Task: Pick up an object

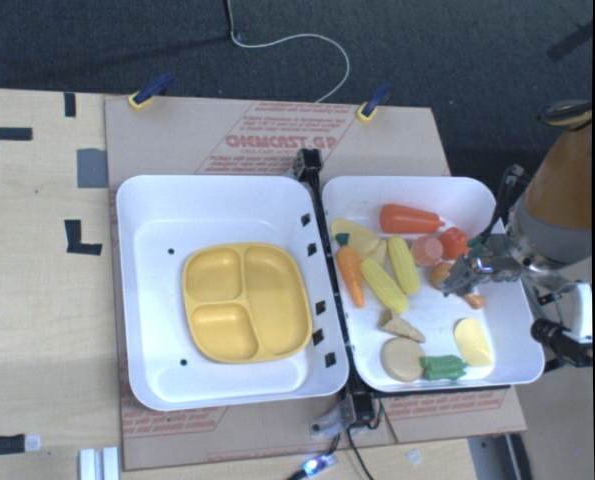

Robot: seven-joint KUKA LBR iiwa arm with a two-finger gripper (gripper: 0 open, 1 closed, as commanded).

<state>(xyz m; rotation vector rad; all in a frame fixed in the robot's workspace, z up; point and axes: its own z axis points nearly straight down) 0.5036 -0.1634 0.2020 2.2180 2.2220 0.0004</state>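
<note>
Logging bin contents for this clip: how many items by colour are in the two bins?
Yellow: 5, the divided tray, two corn cobs, a lemon-like piece, a piece
Orange or red: 4
Tan: 2
Green: 1
Pink: 1
Total: 13

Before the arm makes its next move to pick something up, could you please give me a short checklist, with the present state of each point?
1. The gripper is over the right bin, where the toy foods lie: ok.
2. An object is seen between the fingers: cannot tell; the gripper is dark and small against the clutter.
3. The target stands free: not ok; the small orange piece and the red piece beside the gripper are crowded together.
4. Easier targets exist: ok; the pale yellow slice lies apart from the rest.
5. The yellow divided plate in the left bin is away from the arm: ok.
</note>
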